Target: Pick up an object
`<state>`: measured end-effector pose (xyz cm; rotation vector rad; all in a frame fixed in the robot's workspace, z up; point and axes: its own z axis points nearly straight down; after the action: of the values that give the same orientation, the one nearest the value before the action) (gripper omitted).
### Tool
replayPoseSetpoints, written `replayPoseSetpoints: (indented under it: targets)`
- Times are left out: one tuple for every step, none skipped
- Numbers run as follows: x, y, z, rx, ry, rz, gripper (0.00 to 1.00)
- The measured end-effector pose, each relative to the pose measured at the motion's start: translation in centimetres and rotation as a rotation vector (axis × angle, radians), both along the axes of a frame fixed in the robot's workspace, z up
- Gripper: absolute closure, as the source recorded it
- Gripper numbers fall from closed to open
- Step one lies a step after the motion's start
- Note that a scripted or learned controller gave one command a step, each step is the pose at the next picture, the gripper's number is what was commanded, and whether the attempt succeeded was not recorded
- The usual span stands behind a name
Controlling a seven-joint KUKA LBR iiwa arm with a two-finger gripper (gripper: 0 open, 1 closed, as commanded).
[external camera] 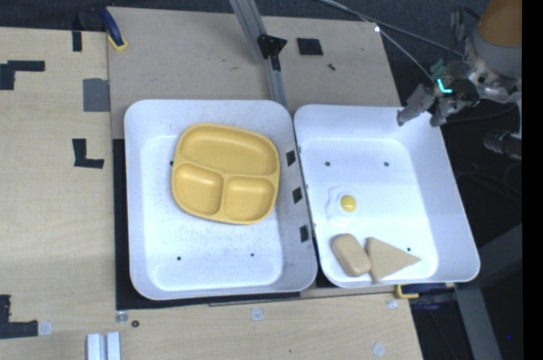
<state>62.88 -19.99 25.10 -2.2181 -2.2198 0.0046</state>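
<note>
Approach step, by the look of it, with nothing grasped yet: gripper poised over the far right rim of the right bin, fingers apparently spread a little with nothing between them – hard to be sure at this size. Below and left of the fingers, on the right bin's floor, a toy fried egg; further below, near the front wall, a tan bread roll touching or just beside a tan wedge. Well to the left of the fingers, in the left bin, a yellow divided plate lying flat. Next move likely calls for travelling inward over one piece – then descending with fingers spread around it.
</note>
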Motion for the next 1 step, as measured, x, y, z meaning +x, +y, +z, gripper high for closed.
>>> replayPoseSetpoints:
  targets:
    - [0.08,0.00,0.17,-0.001,-0.003,0.001,0.00]
